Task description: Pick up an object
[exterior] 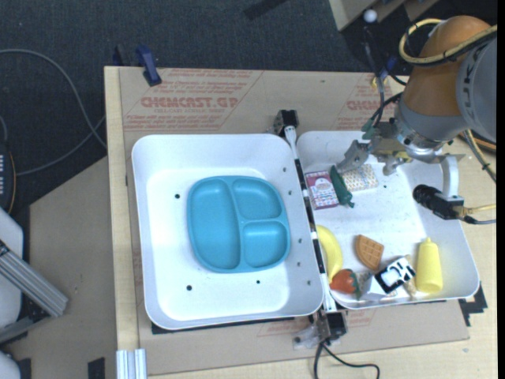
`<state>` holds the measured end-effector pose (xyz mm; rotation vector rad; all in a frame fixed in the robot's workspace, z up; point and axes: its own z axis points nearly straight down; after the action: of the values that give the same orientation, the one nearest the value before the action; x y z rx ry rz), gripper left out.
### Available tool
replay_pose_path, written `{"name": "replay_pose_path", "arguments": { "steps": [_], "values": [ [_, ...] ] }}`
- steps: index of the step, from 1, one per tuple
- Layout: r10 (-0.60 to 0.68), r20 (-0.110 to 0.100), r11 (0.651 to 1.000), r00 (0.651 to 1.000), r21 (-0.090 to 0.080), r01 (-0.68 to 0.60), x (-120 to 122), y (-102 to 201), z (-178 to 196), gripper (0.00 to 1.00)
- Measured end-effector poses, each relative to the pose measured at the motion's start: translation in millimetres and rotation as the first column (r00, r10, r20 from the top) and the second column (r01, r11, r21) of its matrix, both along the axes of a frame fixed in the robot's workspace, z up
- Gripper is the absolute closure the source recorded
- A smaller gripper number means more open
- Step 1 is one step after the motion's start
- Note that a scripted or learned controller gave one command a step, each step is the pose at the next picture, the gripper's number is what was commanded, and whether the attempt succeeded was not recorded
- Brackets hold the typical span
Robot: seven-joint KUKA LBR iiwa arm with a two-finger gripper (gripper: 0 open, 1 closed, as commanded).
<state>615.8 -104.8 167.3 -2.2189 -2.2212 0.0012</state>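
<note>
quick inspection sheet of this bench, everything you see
surface: cardboard-topped bench bearing two white bins, left bin and right bin
job's things: in the right bin a banana, tomato, waffle, yellow bottle, black-and-white item, pink card, speckled packet
clutter: blue divided plate in the left bin; blue clip at the bench's far edge
grippers: gripper over the right bin's far end, holding nothing visible
cables: yellow loops on the arm; thin cable on the floor
surroundings: dark carpet
</note>
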Motion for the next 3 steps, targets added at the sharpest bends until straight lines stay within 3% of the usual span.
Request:
{"name": "replay_pose_path", "arguments": {
  "steps": [1,2,3],
  "values": [
    [-0.001,0.006,1.000,1.000,-0.002,0.001,11,8,-71,0.00],
    [-0.002,0.010,1.000,1.000,-0.003,0.002,12,8,-60,1.00],
    [0.000,0.000,1.000,1.000,0.001,0.000,-43,49,18,1.00]
  ]
}}
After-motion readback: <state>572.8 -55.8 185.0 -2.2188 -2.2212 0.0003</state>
